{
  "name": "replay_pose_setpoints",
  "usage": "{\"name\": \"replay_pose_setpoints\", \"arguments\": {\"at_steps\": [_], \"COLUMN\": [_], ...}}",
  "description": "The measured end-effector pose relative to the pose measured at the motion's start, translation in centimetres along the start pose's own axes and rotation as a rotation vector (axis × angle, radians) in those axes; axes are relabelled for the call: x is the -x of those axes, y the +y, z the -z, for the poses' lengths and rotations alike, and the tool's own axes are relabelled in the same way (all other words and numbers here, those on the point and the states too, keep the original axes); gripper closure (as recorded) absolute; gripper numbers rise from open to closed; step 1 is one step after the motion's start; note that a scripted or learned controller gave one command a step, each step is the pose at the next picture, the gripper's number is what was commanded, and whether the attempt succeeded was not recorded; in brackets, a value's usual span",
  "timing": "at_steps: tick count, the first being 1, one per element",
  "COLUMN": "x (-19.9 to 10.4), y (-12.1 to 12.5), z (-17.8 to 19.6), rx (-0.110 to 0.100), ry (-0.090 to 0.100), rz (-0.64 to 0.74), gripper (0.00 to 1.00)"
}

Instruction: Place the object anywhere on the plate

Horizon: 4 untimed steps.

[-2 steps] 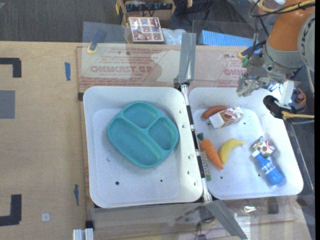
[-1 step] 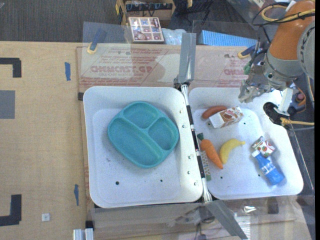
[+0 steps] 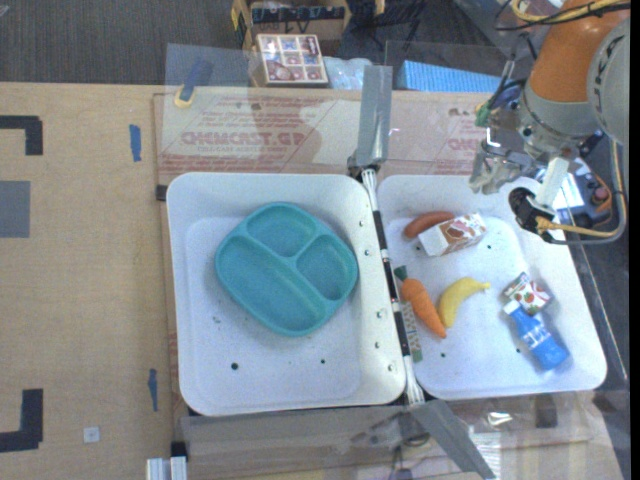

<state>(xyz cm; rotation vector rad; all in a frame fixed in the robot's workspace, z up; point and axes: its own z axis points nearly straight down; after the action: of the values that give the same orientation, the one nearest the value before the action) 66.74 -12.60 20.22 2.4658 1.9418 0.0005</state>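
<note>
A teal divided plate (image 3: 286, 267) lies in the left bin (image 3: 200, 368). The right bin (image 3: 480, 363) holds a red sausage (image 3: 428, 222), a small white and red carton (image 3: 453, 235), an orange carrot (image 3: 424, 306), a yellow banana (image 3: 457, 296) and a blue and white carton (image 3: 534, 326). My gripper (image 3: 491, 176) hangs over the far right corner of the right bin, above and to the right of the sausage and carton. Nothing shows between its fingers.
A metal divider (image 3: 373, 128) runs up from between the two bins. A cardboard box (image 3: 289, 8) and a printed card (image 3: 291, 58) sit beyond the bench's far edge. Cables (image 3: 560, 223) hang beside the wrist at the right.
</note>
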Motion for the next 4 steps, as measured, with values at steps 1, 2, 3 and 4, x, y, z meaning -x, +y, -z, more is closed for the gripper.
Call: {"name": "replay_pose_setpoints", "arguments": {"at_steps": [1, 2, 3, 4], "x": [-4.3, -11.6, -16.1, -19.6], "y": [-1.1, -3.7, -5.8, -9.5], "z": [2.9, -1.8, 0.1, -1.8], "rx": [-0.001, -0.008, -0.006, -0.009], "ry": [0.0, 0.0, 0.001, -0.001], "rz": [-0.251, -0.38, 0.018, -0.237], "gripper": [1.0, 1.0, 1.0, 1.0]}}
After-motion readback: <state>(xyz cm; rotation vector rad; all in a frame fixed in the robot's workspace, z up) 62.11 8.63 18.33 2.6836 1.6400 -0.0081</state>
